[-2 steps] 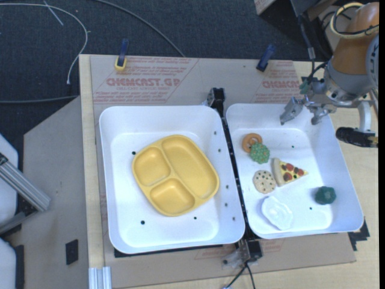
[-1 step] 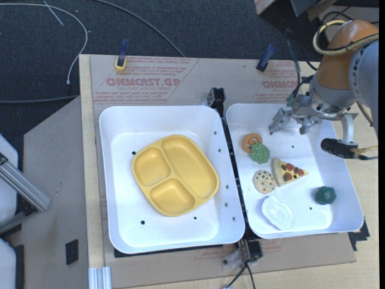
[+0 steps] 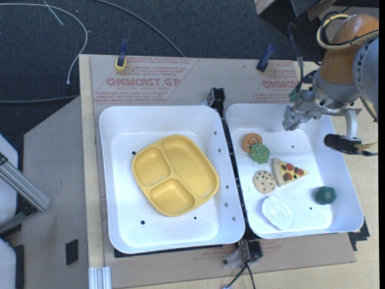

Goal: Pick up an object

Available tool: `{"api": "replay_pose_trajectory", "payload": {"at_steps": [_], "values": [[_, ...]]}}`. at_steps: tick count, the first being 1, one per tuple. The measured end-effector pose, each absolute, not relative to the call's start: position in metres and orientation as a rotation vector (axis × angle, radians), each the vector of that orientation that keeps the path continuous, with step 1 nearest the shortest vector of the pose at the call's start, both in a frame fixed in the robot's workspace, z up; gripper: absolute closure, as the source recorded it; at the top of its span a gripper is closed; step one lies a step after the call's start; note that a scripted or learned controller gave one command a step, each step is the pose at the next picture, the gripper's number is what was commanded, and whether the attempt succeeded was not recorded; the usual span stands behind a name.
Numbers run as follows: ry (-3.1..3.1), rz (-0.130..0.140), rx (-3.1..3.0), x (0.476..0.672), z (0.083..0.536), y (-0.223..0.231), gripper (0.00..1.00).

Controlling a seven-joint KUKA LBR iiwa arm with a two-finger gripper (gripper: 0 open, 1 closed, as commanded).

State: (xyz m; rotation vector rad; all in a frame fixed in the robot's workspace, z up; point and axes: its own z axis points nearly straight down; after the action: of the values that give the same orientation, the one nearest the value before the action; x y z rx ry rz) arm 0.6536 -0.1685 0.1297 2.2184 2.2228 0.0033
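Gripper (image 3: 293, 120) hangs over the far-left part of the right bin (image 3: 344, 173), just inside its far rim, pointing down; whether it is spread or closed cannot be told from this angle; the grey arm (image 3: 343, 65) with its orange band comes in from the right edge, above the bin's far-right corner.

Pickable things all lie in the right bin, toward the viewer from the gripper; nearest is the donut (image 3: 252, 141), apart from the gripper and near the bin's left wall; the green broccoli piece (image 3: 260, 155) touches the donut on its near side; the pizza slice (image 3: 289, 172) is just right of the broccoli, tip pointing right; the cookie (image 3: 263, 181) sits just beside the slice's left edge; the white lump (image 3: 278, 213) is near the bin's front, below the cookie, hard to make out against the white floor; the dark green lump (image 3: 325, 195) lies alone toward the right wall, well apart from the rest.

Left bin (image 3: 120, 161) holds a yellow divided tray (image 3: 174, 174), three compartments, lying flat and turned at an angle, roughly centred; both bins rest on a tan board (image 3: 156, 80); two blue clamps (image 3: 123, 54) on the board's far edge.
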Motion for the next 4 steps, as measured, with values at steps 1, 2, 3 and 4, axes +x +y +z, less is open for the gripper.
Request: {"api": "replay_pose_trajectory", "payload": {"at_steps": [1,2,3,4], "values": [[2.216,0.006,2.217,0.646,0.185,-0.172,1.0],[2.219,0.006,2.216,0.645,0.231,-0.167,1.0],[2.218,0.006,2.215,0.646,0.277,-0.167,1.0],[2.231,0.002,2.216,0.654,0.267,-0.104,1.0]]}}
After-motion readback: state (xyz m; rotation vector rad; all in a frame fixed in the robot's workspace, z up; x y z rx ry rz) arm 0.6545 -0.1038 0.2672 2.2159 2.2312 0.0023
